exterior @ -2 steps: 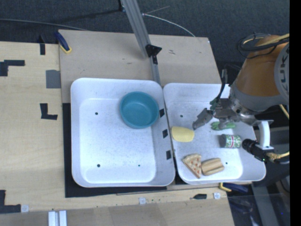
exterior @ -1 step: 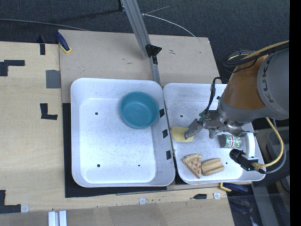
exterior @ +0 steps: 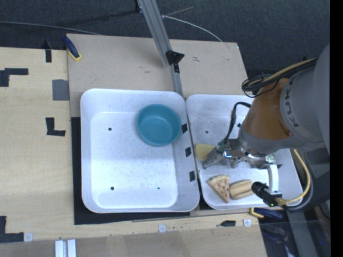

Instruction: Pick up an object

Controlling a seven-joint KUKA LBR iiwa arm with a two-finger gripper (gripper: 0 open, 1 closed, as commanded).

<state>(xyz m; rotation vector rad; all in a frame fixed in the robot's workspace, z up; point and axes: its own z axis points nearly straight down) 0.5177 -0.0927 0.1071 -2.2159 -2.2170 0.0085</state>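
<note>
Where the arm reaches into the right bin (exterior: 214, 107), the gripper (exterior: 217, 159) is low over the bin floor, and I cannot tell how it is set. Just beside it, to the left, lies a pale yellow piece (exterior: 202, 151). Near the front wall lie a pizza slice toy (exterior: 220, 187) and a tan bread roll (exterior: 240, 188), touching. A blue bowl (exterior: 158, 124) stands upright in the left bin (exterior: 107, 197).
</note>
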